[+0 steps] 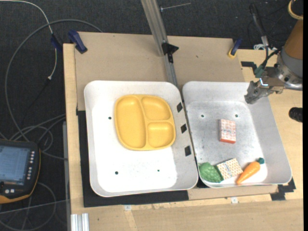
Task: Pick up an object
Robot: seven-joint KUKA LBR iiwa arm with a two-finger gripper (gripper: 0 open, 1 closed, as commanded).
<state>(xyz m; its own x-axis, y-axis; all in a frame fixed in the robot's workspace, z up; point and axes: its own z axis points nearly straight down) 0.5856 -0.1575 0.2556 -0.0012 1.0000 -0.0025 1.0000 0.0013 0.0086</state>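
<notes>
The right bin (207,95) holds a small orange and pink box (227,130) near its middle. Along its front edge lie a green lumpy toy (210,172), a checkered cream block (229,168) and an orange carrot (249,172). My gripper (253,94) hangs over the bin's far right corner, well behind the box, and nothing shows between its fingers. The grey arm with its orange band comes in from the upper right.
The left bin (96,129) carries a yellow divided plate (144,121). A metal post (155,18) rises behind the bins, between them. Blue clamps (77,41) hold the board's back corners. A pendant with a screen (17,170) lies on the floor at left.
</notes>
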